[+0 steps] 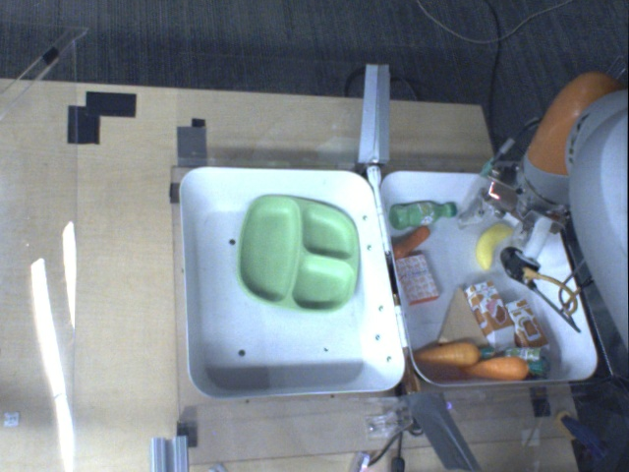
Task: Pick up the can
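My pincer (503,216) hangs over the right bin (447,308), just above a yellow lemon (490,248); whether it is open I cannot tell. No can is recognisable to me. The left bin (211,352) holds a green tray (298,251).
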Motion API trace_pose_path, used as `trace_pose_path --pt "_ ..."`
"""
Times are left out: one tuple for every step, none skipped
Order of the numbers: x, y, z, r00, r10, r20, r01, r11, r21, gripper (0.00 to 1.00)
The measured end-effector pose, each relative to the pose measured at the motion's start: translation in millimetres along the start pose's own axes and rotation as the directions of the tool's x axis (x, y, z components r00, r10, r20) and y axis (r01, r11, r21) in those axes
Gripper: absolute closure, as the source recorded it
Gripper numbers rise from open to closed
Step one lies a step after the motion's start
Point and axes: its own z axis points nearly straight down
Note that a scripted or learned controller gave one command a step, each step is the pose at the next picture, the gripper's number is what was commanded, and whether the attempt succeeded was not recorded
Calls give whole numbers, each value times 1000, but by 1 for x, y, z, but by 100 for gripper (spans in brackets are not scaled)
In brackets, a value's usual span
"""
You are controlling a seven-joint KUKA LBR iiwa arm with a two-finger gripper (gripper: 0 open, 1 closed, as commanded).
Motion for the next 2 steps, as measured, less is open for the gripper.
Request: trace_pose_path --pt "-1 31 1 998 70 3 -70 997 19 0" --pt "-1 30 1 998 69 3 -69 997 19 0"
